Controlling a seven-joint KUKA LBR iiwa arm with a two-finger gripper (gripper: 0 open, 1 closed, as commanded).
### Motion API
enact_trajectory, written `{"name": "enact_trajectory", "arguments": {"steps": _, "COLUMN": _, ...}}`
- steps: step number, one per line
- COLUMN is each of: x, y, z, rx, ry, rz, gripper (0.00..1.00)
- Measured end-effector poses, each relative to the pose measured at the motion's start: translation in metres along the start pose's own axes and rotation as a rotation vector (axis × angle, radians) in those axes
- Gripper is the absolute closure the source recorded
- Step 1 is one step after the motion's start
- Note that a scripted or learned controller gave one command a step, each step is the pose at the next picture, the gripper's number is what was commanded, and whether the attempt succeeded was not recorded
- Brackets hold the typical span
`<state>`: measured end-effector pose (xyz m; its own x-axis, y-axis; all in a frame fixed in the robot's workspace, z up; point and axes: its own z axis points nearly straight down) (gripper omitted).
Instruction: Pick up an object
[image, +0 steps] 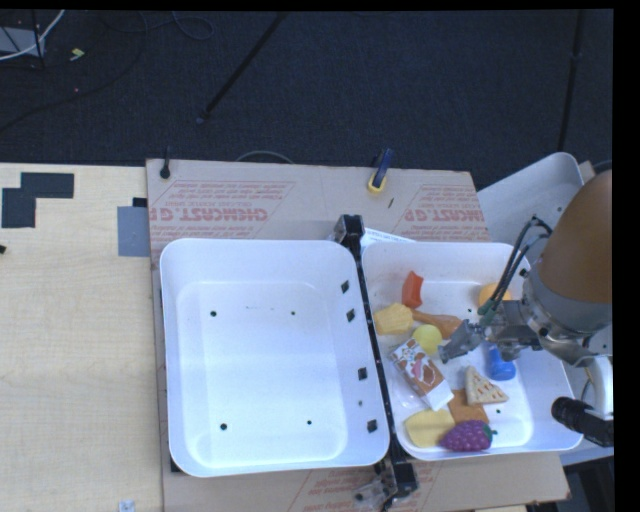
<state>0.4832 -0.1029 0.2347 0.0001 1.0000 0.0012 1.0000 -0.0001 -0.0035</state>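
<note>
The right bin (545, 425) holds several toy foods: a red pepper (412, 289), a yellow block (393, 318), an orange carrot (440, 322), a yellow-green ball (428, 338), a printed snack packet (418, 368), a blue piece (500, 368), a sandwich wedge (485, 388) and purple grapes (467, 436). My gripper (482, 345) hangs low over the middle of this bin, just above the blue piece and right of the ball. Its fingers look spread, with nothing between them. The arm covers part of the bin's right side.
The left bin (180, 300) sits beside the right one, with a black clip divider (360, 330) between them. Both rest on cardboard (300, 205). A yellow slab (428, 428) and an orange cracker (462, 408) lie near the front wall.
</note>
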Motion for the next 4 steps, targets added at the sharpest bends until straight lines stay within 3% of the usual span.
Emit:
{"name": "enact_trajectory", "arguments": {"steps": 1, "x": 0.015, "y": 0.036, "z": 0.093, "rx": 0.006, "ry": 0.001, "rz": -0.002, "gripper": 0.00}}
{"name": "enact_trajectory", "arguments": {"steps": 2, "x": -0.036, "y": 0.108, "z": 0.149, "rx": -0.006, "ry": -0.004, "rz": 0.000, "gripper": 0.00}}
{"name": "enact_trajectory", "arguments": {"steps": 3, "x": 0.012, "y": 0.064, "z": 0.148, "rx": 0.003, "ry": 0.002, "rz": -0.002, "gripper": 0.00}}
{"name": "enact_trajectory", "arguments": {"steps": 4, "x": -0.050, "y": 0.108, "z": 0.146, "rx": -0.005, "ry": -0.004, "rz": 0.002, "gripper": 0.00}}
